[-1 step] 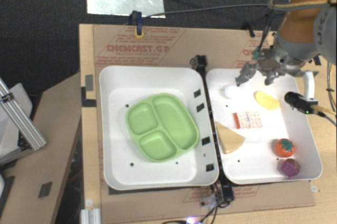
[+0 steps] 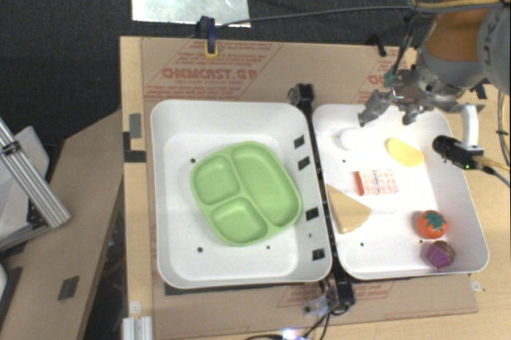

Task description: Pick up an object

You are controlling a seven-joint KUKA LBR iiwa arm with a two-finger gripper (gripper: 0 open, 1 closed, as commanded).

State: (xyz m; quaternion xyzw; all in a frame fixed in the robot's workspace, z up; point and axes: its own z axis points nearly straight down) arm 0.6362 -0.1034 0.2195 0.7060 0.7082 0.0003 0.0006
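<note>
One fixed camera above the bench; looks down aslant on both bins.

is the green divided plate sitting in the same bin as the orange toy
No, the green divided plate lies in the left bin, while the orange toy sits in the right bin.

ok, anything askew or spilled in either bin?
Nothing spilled. The green divided plate sits rotated in the left bin, not square to its walls. The tan wedge in the right bin lies against the divider edge.
</note>
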